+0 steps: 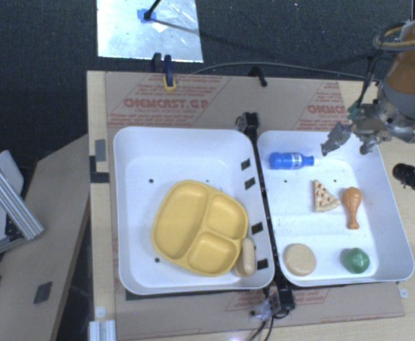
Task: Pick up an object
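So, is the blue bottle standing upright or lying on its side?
Lying on its side. The blue bottle lies flat on the floor of the right bin, with its white cap pointing right.

One fixed camera watches me from above the table, looking down at a slant. It sits far enough back to take in both white bins whole, side by side across the middle of the frame, with dark floor along the top. My arm enters at the upper right.
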Action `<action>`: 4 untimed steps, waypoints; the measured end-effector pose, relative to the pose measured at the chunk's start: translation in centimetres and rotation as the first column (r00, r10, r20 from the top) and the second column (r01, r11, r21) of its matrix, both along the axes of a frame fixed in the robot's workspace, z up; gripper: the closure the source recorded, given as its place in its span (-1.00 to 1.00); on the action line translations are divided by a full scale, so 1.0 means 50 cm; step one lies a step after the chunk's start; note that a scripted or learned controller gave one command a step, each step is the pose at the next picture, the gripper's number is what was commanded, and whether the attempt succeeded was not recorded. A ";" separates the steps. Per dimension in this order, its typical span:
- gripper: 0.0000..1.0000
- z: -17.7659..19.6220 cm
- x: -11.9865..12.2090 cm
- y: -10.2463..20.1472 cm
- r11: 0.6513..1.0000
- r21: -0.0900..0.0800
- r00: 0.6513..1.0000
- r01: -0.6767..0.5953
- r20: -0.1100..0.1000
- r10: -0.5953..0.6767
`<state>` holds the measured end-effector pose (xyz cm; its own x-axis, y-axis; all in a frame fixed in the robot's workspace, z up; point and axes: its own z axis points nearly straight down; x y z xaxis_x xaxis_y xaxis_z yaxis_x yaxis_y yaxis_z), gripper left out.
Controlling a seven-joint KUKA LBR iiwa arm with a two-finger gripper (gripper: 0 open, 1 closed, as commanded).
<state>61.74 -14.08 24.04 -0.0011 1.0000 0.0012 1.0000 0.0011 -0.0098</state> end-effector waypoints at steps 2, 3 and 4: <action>-1.00 -0.070 0.001 0.008 1.000 -0.001 1.000 -0.002 0.008 0.002; -1.00 -0.187 -0.011 -0.005 1.000 -0.001 1.000 0.000 0.006 0.000; -1.00 -0.307 0.002 -0.003 1.000 -0.001 1.000 -0.002 0.007 0.002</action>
<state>61.85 -14.25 8.70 -0.0030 1.0000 0.0005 1.0000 0.0030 -0.0026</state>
